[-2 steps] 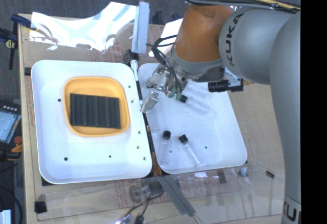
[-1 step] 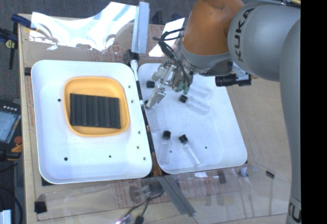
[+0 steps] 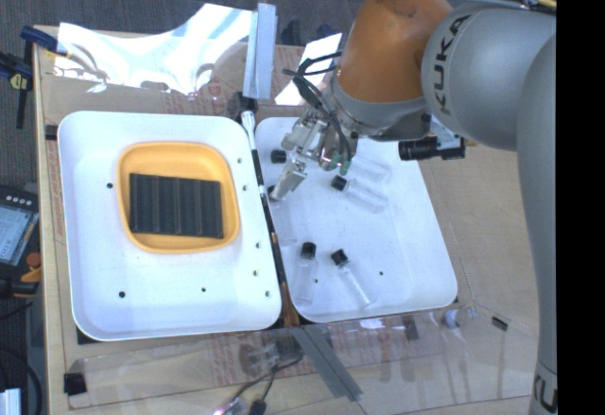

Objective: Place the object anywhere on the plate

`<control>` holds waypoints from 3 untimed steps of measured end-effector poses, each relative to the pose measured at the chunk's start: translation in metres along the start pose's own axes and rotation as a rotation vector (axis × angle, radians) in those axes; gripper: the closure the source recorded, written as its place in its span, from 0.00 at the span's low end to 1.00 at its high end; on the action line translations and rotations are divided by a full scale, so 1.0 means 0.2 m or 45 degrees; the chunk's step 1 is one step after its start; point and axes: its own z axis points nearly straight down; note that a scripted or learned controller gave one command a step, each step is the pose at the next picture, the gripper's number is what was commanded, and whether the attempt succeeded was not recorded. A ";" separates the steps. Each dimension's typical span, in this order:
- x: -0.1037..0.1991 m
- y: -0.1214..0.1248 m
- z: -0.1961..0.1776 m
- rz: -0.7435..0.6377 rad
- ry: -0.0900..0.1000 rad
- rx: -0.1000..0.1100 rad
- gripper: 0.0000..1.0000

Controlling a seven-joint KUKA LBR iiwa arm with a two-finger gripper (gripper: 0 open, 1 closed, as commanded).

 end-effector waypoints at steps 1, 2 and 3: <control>0.00 0.00 0.00 0.000 0.000 0.000 0.00; 0.00 0.00 0.00 0.000 0.000 0.000 0.00; 0.00 0.00 0.00 0.000 0.000 0.000 0.00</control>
